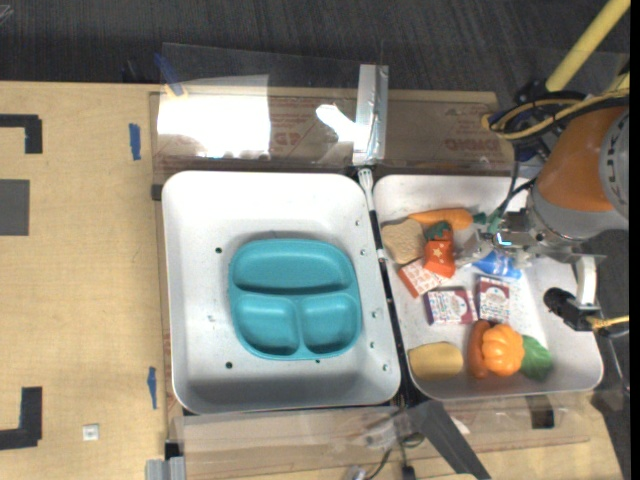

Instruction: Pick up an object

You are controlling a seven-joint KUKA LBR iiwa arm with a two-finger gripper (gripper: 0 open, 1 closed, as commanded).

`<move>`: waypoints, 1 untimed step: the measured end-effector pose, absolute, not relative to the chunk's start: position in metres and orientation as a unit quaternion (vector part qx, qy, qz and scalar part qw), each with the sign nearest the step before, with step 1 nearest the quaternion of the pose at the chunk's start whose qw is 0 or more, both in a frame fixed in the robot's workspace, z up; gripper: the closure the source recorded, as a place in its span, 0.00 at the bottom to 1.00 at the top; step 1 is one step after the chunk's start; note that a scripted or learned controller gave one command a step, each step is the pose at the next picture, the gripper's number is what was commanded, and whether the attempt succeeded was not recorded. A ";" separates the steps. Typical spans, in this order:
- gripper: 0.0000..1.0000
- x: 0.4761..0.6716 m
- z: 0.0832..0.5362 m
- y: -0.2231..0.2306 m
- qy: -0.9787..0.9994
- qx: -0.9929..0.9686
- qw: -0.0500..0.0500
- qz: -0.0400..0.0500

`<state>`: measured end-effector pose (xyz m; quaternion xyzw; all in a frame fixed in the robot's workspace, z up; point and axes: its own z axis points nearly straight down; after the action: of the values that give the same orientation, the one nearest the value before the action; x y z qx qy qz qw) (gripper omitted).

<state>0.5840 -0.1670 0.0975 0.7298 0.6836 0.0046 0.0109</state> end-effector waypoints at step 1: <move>0.00 0.623 0.127 -0.170 0.723 0.690 0.003 0.001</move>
<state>0.6228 -0.1699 0.1265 0.6904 0.7235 0.0015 0.0027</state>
